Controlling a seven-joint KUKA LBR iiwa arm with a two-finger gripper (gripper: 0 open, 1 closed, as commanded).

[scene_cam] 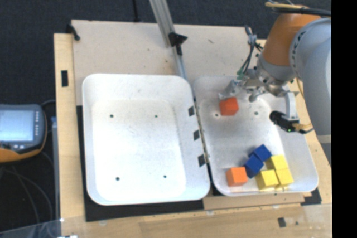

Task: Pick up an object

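A red-orange cube (pixel 228 106) shows in the upper part of the right bin (pixel 245 131). My gripper (pixel 243 91) hangs just above and to the right of it, at the end of the grey arm with the orange band (pixel 284 36). The cube lies at the gripper's lower left edge, and I cannot tell whether they touch. An orange cube (pixel 236 176), two blue blocks (pixel 257 158) and several yellow blocks (pixel 276 172) are bunched in the bin's near right corner.
The left bin (pixel 139 136) sits beside the right one. A slanted metal rail (pixel 159 5) rises behind the bins. A black cable end (pixel 281 120) hangs over the right bin's right side. A grey handheld unit (pixel 19 128) sits off the bench at left.
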